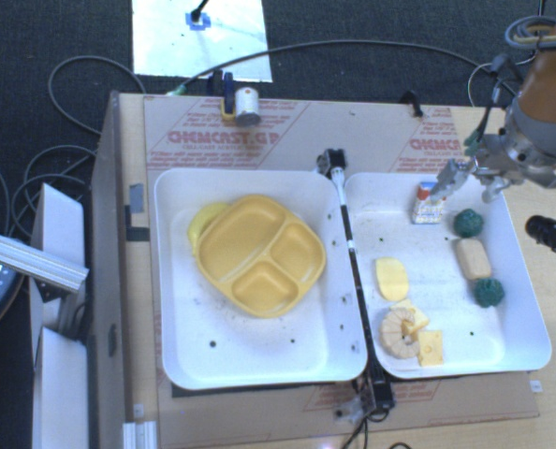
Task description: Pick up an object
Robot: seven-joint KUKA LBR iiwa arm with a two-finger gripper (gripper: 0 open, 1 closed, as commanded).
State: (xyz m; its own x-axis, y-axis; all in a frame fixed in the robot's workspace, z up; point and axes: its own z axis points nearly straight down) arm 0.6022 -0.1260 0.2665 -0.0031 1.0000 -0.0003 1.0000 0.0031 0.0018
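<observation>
The right bin (pixel 517 344) holds several small items. A small white carton with red and blue print (pixel 429 204) stands at its back. A dark green ball (pixel 467 223), a tan block (pixel 472 258) and a second green ball (pixel 489 292) lie along its right side. A pale yellow oval (pixel 391 279), a round tan waffle piece (pixel 400 333) and a yellow cheese square (pixel 431 348) lie toward the front. My gripper (pixel 473 183) hovers over the bin's back right, open, with nothing between the fingers. Its left finger (pixel 451 175) is just above the carton.
The left bin (pixel 180 344) holds a yellow divided plate (pixel 259 253) lying on another yellow piece (pixel 201 224). A black divider bar (pixel 350 251) runs between the bins. A clamp and a silver cylinder (pixel 245 104) sit on the cardboard behind them.
</observation>
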